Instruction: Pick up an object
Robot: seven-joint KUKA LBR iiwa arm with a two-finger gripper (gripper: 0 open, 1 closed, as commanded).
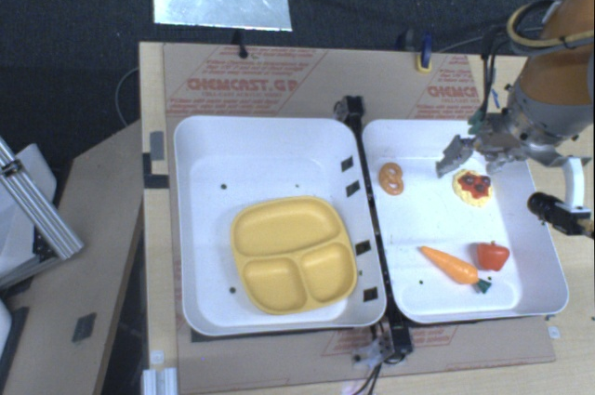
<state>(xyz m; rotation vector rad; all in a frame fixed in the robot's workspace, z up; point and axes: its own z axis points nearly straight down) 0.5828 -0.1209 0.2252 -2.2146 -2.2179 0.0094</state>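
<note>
We see the grey two-finger gripper hanging over the upper part of the right shallow white bin, with the arm's orange band at the view's right edge. We cannot tell how far the fingers are spread; nothing shows between them, so no hold on anything.

Items in the right bin:
- small yellow round toy with red topping, just beside the gripper, to its lower right, apart from it as far as we can see
- brown pretzel-shaped toy, near the bin's left wall, left of the gripper
- orange plastic carrot, lying flat in the lower half, green end pointing right
- red plastic pepper, just beside the carrot's right end

The left shallow white bin holds a yellow three-compartment plastic tray in its lower half. Both bins sit on a brown cardboard sheet.
</note>
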